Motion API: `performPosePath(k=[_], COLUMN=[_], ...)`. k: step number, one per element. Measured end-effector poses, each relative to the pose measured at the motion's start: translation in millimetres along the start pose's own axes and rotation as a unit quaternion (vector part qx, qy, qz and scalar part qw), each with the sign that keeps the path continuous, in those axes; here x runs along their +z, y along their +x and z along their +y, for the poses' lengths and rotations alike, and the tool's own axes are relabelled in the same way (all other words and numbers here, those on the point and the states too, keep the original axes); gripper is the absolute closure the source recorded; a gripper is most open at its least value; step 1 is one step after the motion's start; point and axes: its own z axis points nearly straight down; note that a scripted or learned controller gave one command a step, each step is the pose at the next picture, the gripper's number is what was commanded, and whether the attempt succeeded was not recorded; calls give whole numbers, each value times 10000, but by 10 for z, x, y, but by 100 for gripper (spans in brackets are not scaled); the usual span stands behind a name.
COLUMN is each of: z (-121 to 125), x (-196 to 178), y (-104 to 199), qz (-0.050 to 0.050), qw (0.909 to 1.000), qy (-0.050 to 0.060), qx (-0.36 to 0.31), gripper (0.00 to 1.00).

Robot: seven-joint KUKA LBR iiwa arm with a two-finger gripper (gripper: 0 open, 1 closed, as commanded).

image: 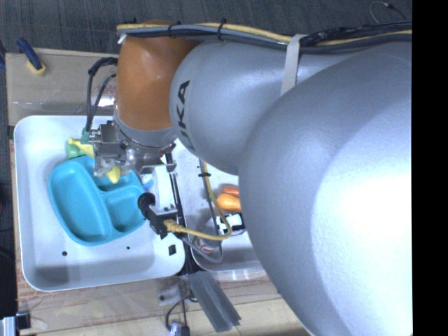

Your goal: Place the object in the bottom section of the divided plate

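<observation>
A blue divided plate (85,203) lies in the left white bin (42,257). My gripper (108,165) hangs over the plate's upper right rim, below the orange band (143,82) of the arm. A small yellow piece (113,177) shows just under the gripper, against the plate's edge. A yellow-green object (75,147) lies at the plate's top rim, to the left of the gripper. The wrist hides how the yellow piece sits relative to the gripper.
An orange object (228,201) lies in the right bin, mostly hidden by the arm. Cables (189,233) hang from the wrist over the gap between the bins. The large grey arm body (315,173) covers the right half of the view.
</observation>
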Motion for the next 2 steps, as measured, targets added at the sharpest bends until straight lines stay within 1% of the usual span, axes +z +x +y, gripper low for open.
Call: performPosePath(k=[1, 2], z=[-418, -416], x=[340, 339], y=[197, 194], qz=[0, 1], qw=[9992, 9992], qy=[-2, -5], qx=[406, 412], gripper=[100, 0])
